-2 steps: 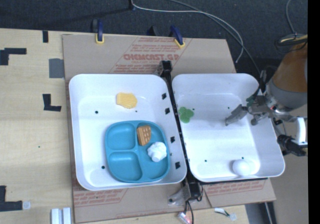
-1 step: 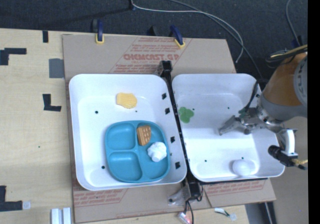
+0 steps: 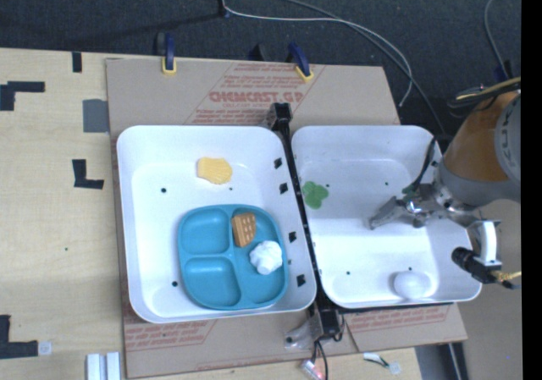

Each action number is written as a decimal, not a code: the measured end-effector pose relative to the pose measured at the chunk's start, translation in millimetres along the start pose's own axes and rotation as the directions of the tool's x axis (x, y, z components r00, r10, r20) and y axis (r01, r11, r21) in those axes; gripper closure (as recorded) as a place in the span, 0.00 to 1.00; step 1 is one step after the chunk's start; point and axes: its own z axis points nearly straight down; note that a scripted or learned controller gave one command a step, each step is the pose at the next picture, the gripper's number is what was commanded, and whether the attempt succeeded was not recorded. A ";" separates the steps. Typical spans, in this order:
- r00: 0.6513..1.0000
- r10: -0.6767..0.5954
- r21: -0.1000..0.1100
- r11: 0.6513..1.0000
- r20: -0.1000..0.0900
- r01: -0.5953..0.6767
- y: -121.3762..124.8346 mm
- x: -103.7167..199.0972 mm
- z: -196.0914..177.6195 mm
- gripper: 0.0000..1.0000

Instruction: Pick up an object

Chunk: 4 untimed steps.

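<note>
the gripper hovers low in the right bin, past a green object. how far it's spread, i cannot tell. nothing is visibly held.

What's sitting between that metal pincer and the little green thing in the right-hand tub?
Nothing: in the camera view, only bare white floor of the right bin lies between the pincer and the green object.

I see open floor across the middle of the right bin, between a green piece near its left wall and a white ball near its front rim. My claw hangs over that gap. In the left bin, a blue tray fills the front half; a yellow piece sits behind it with bare floor around.
</note>
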 end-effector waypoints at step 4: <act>1.000 0.001 0.001 1.000 -0.001 -0.001 -4.1 2.0 -130.6 1.00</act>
